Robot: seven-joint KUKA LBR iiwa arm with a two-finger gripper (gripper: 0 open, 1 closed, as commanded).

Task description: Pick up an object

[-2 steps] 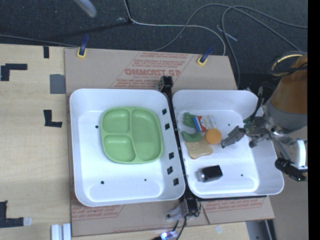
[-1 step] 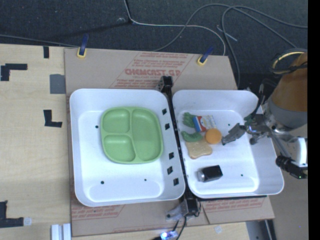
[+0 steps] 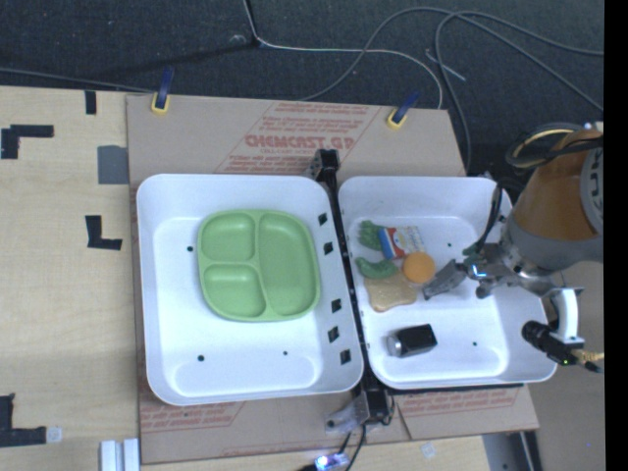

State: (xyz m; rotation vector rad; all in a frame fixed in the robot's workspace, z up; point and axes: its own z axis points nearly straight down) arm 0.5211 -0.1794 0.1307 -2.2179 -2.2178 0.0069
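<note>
The gripper (image 3: 449, 280) is low inside the right bin (image 3: 491, 361), reaching in from three o'clock, its dark tip aimed toward nine o'clock at the cluster of objects. The orange ball (image 3: 419, 266) sits just beside that tip, a little toward ten o'clock of it, and it looks like the likeliest target. The tan flat piece (image 3: 392, 294) lies at seven o'clock of the ball, touching or nearly touching it; the green toy (image 3: 371, 248) and the red-and-white packet (image 3: 400, 236) crowd in at ten and eleven o'clock. The black block (image 3: 412, 340) lies alone at six o'clock, well apart from the rest.

To do this well, the tip should centre over one object before closing; the ball may roll off if nudged from the side, so a straight descent beats a sideways push.

The fingers are a dark blur at this angle: I cannot tell whether they stand apart or together, and nothing is visibly between them. Over in the left bin (image 3: 157, 263), the green divided plate (image 3: 260, 265) sits untouched.
</note>
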